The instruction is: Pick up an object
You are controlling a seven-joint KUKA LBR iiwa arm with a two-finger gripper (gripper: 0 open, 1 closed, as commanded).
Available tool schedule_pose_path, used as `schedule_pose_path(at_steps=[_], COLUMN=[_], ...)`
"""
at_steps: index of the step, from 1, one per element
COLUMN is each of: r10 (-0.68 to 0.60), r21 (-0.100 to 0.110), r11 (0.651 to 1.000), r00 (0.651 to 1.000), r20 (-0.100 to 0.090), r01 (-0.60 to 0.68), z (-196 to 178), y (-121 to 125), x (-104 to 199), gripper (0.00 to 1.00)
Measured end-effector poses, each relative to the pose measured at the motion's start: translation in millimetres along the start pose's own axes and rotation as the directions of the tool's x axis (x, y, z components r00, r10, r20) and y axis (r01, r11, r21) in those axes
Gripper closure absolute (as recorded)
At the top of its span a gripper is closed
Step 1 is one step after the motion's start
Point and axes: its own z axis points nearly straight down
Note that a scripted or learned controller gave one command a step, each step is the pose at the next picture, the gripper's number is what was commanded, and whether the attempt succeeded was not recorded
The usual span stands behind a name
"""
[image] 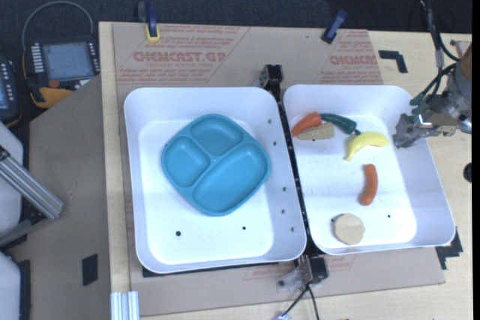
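I see a blue plate (216, 173) mid left bin (142, 236). In the right bin (427, 225): sausage (367, 184) near the right edge, banana (364, 143), carrot (306, 124) and pepper (339, 121) toward the far edge, cookie (348, 228) by the near edge. My gripper (409, 133) hangs over the far right edge; whether it's spread I cannot tell.

You see the gripper (409, 133) as a small block of grey metal with dark fingers. Thin dark cables (435, 34) loop above it. Its wrist (461, 107) looks pale grey.
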Motion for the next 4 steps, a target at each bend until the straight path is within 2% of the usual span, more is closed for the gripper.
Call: schedule_pose_path(at_steps=[1, 2, 3, 4], r10=[-0.005, -0.005, -0.004, -0.004], r21=[0.01, 0.006, 0.007, 0.007], r11=[1.0, 1.0, 1.0, 1.0], r00=[1.0, 1.0, 1.0, 1.0], r20=[-0.006, -0.005, -0.004, -0.005], r01=[0.005, 0.006, 0.004, 0.004], z=[14.1, 11.1, 23.9, 32.8], y=[16.0, 33.2, 55.1, 65.1], x=[56.4, 112.5, 152.8, 204.1], gripper=[1.0, 1.0, 1.0, 1.0])
